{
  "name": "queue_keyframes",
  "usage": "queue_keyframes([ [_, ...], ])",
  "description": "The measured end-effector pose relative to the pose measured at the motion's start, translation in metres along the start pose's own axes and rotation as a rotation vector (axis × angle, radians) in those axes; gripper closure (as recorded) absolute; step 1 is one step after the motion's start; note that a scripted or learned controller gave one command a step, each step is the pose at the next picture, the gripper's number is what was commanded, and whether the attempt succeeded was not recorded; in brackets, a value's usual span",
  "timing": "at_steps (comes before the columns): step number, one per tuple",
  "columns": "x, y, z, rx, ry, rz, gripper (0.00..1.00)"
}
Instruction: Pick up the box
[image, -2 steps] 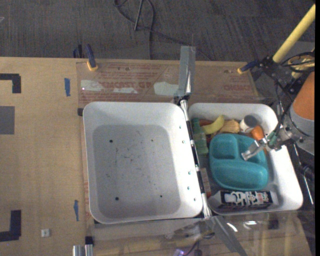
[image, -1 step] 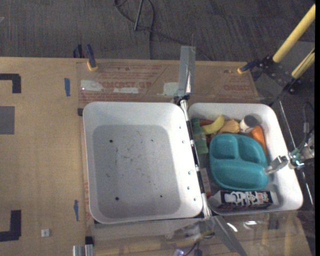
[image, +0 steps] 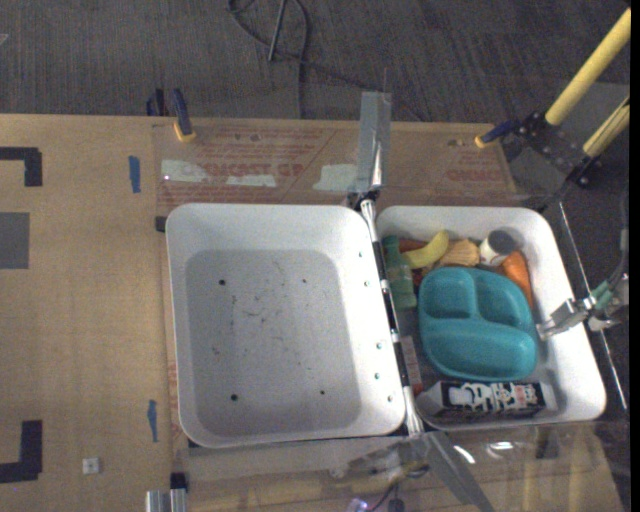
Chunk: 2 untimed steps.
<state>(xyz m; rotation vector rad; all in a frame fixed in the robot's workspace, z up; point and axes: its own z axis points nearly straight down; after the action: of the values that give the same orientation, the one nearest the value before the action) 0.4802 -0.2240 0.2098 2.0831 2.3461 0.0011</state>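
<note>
Box (image: 497, 397), dark with white lettering, lies flat along the near edge of the right bin (image: 575, 300), its long axis running left to right in the camera view, parallel to that near wall; it sits just below the teal compartment tray (image: 475, 322), touching or nearly touching the tray's near rim. Gripper (image: 580, 315) enters at the bin's right wall, a pale metallic piece pointing leftward toward the tray; whether it is released or clenched cannot be told from this view, and nothing is seen held in it. Box therefore lies toward the viewer and to the left of the gripper, near but apart; the coming move would, by judgement, call for travel toward the near wall and a closing direction across the box's short axis. Crowding is the likely hazard: tray on one side, bin wall on the other. Yellow banana-shaped toy (image: 430, 250) and orange item (image: 517, 270) occupy the bin's far end; the left bin (image: 190, 240) adjoins it.
</note>
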Motion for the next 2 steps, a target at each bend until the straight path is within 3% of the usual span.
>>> queue_keyframes([
  [1,0.000,0.000,0.000,0.000,0.000,0.000,0.00],
  [2,0.023,0.006,0.120,-0.009,-0.003,-0.123,0.00],
])
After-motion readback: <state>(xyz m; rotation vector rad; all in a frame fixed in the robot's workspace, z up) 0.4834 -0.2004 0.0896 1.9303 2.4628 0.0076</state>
